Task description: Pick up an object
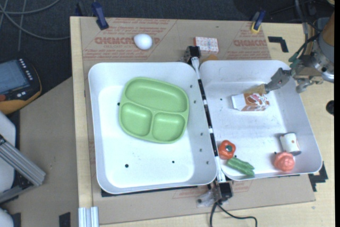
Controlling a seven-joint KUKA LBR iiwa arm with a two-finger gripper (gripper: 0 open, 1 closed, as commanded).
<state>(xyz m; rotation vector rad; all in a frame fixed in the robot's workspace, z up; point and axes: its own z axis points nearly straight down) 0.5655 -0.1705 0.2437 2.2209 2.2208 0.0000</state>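
In the left white bin (106, 167) lies a green divided plastic plate (154, 109). Right of this plate, in the right white bin (303, 114), a flat white-and-orange packet (251, 101) lies with its long axis left to right. The grey gripper (277, 81) hovers just beside its right end; I cannot tell its state.

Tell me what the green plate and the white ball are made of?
The green plate looks like moulded plastic: one even pale green, smooth with a soft sheen, rounded rims around three compartments. The white ball, lying on the cardboard sheet behind the left bin, looks smooth and glossy, with a bright highlight; probably plastic, though it is too small to be sure.
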